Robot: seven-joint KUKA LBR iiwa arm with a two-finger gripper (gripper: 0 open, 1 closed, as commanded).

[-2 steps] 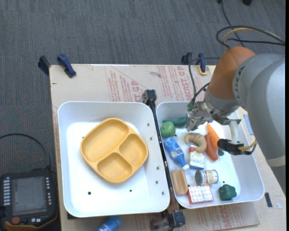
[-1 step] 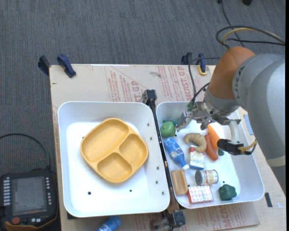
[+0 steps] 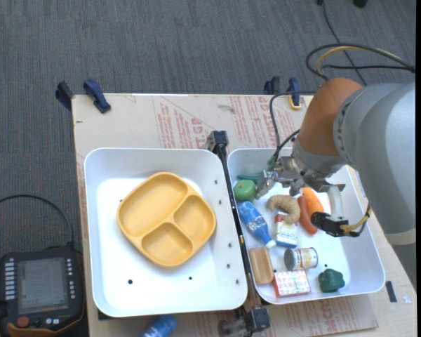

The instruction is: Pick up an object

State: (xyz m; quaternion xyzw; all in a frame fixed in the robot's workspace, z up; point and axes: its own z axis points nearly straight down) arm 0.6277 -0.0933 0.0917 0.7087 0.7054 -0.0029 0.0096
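Where fingers would show, tool [image 3: 295, 181] overhangs croissant [image 3: 286, 206].

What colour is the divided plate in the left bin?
Yellow-orange plate, clearest in the camera view.

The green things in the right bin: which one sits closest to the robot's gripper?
The round green apple-like toy at the bin's upper left, just left of the gripper. The darker green toy lies far off in the lower right corner.
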